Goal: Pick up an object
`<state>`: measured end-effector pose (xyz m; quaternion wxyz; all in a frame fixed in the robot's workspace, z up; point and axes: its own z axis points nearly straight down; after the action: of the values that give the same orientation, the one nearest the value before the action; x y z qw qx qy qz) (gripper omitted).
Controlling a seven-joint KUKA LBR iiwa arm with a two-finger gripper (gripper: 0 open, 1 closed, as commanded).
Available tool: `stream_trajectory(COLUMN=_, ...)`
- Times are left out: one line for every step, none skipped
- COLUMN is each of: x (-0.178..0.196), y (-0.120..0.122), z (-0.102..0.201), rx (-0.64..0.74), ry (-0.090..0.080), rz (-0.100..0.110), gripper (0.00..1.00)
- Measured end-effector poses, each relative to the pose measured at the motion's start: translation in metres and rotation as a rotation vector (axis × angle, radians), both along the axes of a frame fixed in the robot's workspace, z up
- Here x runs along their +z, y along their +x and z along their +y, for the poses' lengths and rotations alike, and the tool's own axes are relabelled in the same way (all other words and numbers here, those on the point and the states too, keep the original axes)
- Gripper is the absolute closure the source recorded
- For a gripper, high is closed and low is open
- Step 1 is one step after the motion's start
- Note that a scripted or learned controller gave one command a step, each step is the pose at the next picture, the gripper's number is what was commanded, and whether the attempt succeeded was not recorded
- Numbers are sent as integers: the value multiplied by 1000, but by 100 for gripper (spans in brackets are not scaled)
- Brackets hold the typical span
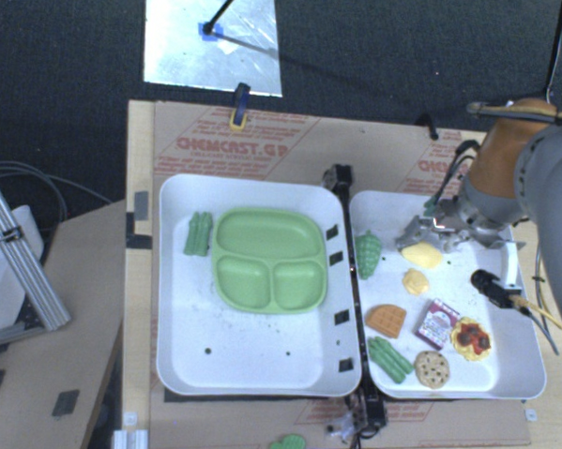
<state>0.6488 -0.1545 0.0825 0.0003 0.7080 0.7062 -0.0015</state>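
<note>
Two shallow white bins sit side by side on a bench, seen from above. The left bin [175,354] holds a green divided plate [268,261] with a green toy pea pod [199,233] lying just beside it. The right bin [522,377] holds scattered toy foods: a green leafy vegetable [368,253] by the left wall, a waffle [386,320], a red packet [436,323], a small pizza [471,340], a cookie [431,369] and green beans [389,359].

From where I stand, the grey arm with its orange band reaches in from the right, and its gripper [421,237] hangs low at the far end of the right bin, directly over a pale yellow toy piece [424,257]. A smaller yellow lump [415,282] lies near it. I cannot tell whether the gripper is released or clenched, and nothing is visibly in its grasp.

This looks like the approach step, with the pale yellow piece as the likely target, resting on the bin floor. The next move would call for a straight descent around that piece, a firm close, then a lift clear of the neighbouring lump.
</note>
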Motion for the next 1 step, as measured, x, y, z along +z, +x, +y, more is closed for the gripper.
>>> stream_trajectory(x=4, y=20, z=-52, rx=2, ry=2, rz=-4, gripper=0)
